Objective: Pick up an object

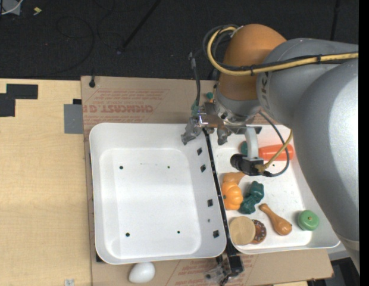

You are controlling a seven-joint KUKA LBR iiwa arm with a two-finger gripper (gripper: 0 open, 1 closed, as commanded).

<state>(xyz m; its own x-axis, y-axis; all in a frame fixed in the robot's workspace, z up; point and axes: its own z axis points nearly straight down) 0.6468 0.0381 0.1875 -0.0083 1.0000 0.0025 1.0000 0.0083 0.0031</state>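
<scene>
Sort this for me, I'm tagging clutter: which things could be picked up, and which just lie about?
Candidates, in the right bin:
orange pumpkin
dark green toy
brown wooden pin
green round piece
tan disc
orange-red block
gripper

Just lying about:
left bin
white egg-shaped thing on the bench

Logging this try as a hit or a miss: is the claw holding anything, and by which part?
Nothing shows between the fingers of the claw, which hangs above the divider between the bins; the small orange pumpkin and other objects lie in the right bin.
</scene>
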